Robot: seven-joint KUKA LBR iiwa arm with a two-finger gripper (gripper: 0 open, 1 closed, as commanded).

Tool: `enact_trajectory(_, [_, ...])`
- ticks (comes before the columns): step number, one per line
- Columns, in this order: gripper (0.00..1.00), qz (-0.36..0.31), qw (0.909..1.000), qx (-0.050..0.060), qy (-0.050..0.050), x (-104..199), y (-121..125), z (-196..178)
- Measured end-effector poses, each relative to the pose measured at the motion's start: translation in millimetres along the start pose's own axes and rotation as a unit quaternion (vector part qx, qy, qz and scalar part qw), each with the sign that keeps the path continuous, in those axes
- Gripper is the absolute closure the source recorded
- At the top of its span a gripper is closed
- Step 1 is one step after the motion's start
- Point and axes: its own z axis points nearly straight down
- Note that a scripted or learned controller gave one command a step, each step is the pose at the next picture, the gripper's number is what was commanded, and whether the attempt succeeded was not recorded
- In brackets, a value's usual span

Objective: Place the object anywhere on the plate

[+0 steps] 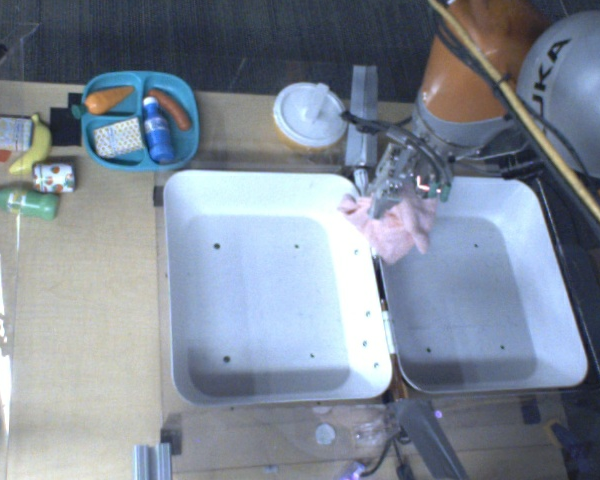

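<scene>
The gripper (398, 194) hangs over the seam between the two bins, near their far edge, with a pink cloth (392, 226) bunched right under it. The upper part of the cloth is tucked up between the fingers, so the claw is closed on it, though the fingertips themselves are buried in the folds and hard to make out. The rest of the cloth droops over the inner rim of the right bin (540, 298) and partly hides the divider there. The left bin (270, 298) sits just beside it. Past the bins, a blue divided plate (185, 103) holds toy food, well apart from the cloth. A white lidded cup (308, 115) stands behind the left bin. The arm (480, 48) is cut off at the top right.
</scene>
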Motion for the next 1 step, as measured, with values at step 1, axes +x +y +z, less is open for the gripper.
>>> enact_trajectory(1, [1.0,-0.098,0.9952,0.0,0.0,25.7,42.5,8.4])
